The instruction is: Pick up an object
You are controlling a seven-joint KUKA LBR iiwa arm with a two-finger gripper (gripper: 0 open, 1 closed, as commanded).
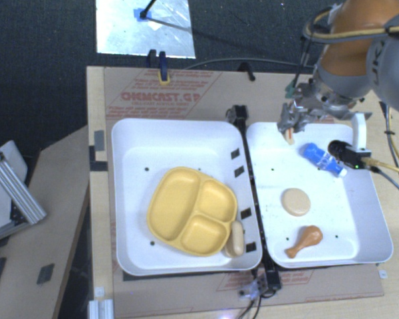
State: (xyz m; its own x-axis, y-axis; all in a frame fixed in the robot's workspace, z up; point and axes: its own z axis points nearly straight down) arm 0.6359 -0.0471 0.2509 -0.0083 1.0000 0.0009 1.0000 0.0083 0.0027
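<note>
Drumstick toy [304,240] at right bin [369,198] front; tan disc [296,201] just behind; blue object [320,158] farther back. Gripper [290,128] above the bin's back-left corner; small pale-orange piece between its fingers. Yellow tray [189,210] in left bin [130,178].

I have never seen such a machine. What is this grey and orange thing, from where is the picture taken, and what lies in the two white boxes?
It is a robot arm, reaching in from the right; one fixed camera looks down at a slant. Its end effector hangs over the far edge of the right bin. That bin holds a blue packet, a round beige disc and a toy drumstick. The left bin holds a yellow divided tray with a small pale piece beside it. Whether anything is held, I cannot tell.
</note>
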